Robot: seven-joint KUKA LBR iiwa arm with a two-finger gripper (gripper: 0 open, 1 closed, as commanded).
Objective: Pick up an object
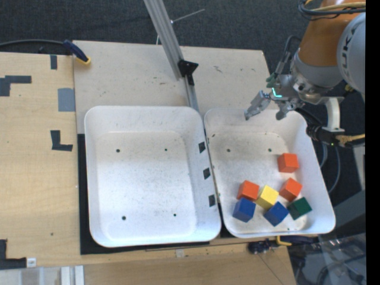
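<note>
Cubes (268, 196): glossy, clustered in right bin (237, 123); end effector (267, 108): spread, nothing between fingers

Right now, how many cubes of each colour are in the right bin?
Orange cubes: 3
Blue cubes: 2
Yellow cube: 1
Green cube: 1
Total: 7, all in the right bin
</note>
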